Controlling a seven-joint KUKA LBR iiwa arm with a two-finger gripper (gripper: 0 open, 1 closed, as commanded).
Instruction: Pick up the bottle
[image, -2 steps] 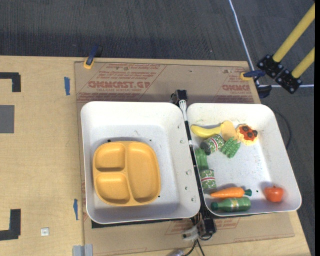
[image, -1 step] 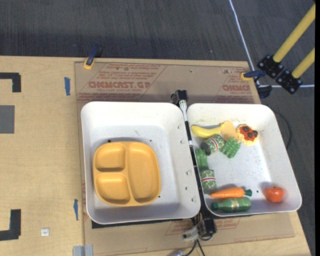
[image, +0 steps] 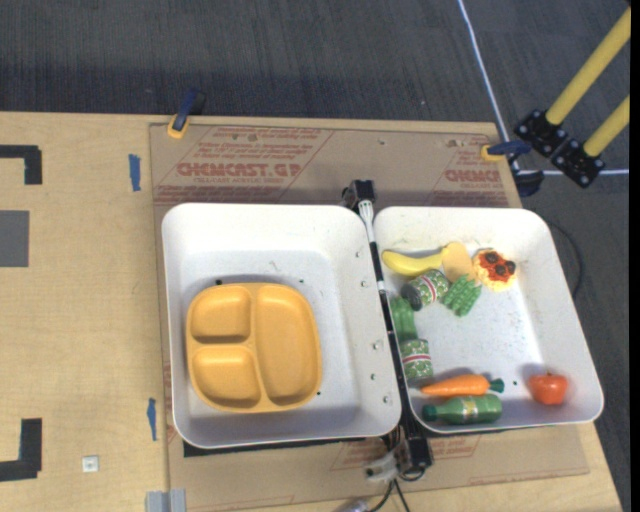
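Two white bins sit side by side on a printed cardboard sheet (image: 300, 165) that lies on the pale wooden worktop (image: 70, 300). The left bin (image: 200, 230) holds an orange-yellow divided plate (image: 255, 345), which lies flat towards the bin's front left part, with three compartments facing up.

The right bin (image: 560, 300) carries all the small items. The bottle (image: 462, 408) is green with a yellow and red label and lies on its side along the bin's near edge, towards the near left corner. A carrot (image: 460, 385) lies just behind it, roughly parallel and very close; whether the two touch cannot be told. A small red-orange tomato (image: 548, 388) rests to the right of them, apart from both.

Along the bin's left wall lies a long green item (image: 402, 318) whose nearer end has a white and red label (image: 414, 352); what it is stays unclear. Further back, a banana (image: 410, 262) lies close to a yellow piece (image: 457, 260), with a red and orange piece (image: 495, 267) to the right. Below the banana sit a small green and white can (image: 428, 288) and a bumpy green piece (image: 462, 297), just beside each other.

A clamp (image: 183, 113) grips the cardboard's far left corner, and another (image: 497, 150) grips the far right one. Whether the pincer is open or closed cannot be told
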